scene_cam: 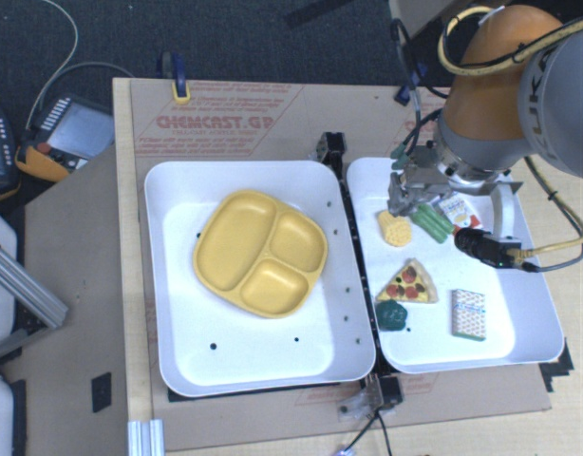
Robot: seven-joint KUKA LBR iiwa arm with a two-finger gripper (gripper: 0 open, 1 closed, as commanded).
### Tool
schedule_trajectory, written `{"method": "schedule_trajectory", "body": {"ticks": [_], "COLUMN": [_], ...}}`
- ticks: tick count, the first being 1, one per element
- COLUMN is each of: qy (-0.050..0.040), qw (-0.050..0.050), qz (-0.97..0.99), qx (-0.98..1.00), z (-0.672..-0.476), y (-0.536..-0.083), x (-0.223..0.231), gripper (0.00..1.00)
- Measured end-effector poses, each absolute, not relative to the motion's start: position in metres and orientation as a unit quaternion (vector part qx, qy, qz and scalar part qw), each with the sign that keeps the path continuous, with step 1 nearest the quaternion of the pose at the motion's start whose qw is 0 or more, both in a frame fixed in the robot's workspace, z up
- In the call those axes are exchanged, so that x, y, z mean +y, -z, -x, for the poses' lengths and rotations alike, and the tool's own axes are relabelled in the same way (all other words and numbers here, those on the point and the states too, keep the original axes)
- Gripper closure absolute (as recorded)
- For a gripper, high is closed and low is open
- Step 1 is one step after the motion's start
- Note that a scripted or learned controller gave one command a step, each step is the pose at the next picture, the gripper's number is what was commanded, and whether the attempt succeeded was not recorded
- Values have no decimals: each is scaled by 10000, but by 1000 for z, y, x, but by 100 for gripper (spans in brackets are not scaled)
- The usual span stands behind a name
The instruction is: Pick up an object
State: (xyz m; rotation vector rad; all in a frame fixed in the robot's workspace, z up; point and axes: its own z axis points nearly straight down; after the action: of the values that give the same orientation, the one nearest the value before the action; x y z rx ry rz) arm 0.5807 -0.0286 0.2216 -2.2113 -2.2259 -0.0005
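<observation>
Gripper — just above yellow waffle.

Divided plate in left bin, perhaps five small toys in right bin

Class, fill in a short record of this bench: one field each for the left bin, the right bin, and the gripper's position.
left bin: holds a yellow divided plate
right bin: holds a pizza slice toy, a dark green lump, a round yellow waffle, a green piece and a patterned card
gripper: low over the right bin's far end, beside the waffle and green piece
</observation>
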Motion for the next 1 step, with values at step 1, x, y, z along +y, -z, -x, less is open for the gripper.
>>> {"method": "schedule_trajectory", "body": {"ticks": [1], "qy": [3], "qw": [10], "qz": [7050], "qx": [-7092], "z": [-591], "y": [-216], "x": [24], "gripper": [100]}}
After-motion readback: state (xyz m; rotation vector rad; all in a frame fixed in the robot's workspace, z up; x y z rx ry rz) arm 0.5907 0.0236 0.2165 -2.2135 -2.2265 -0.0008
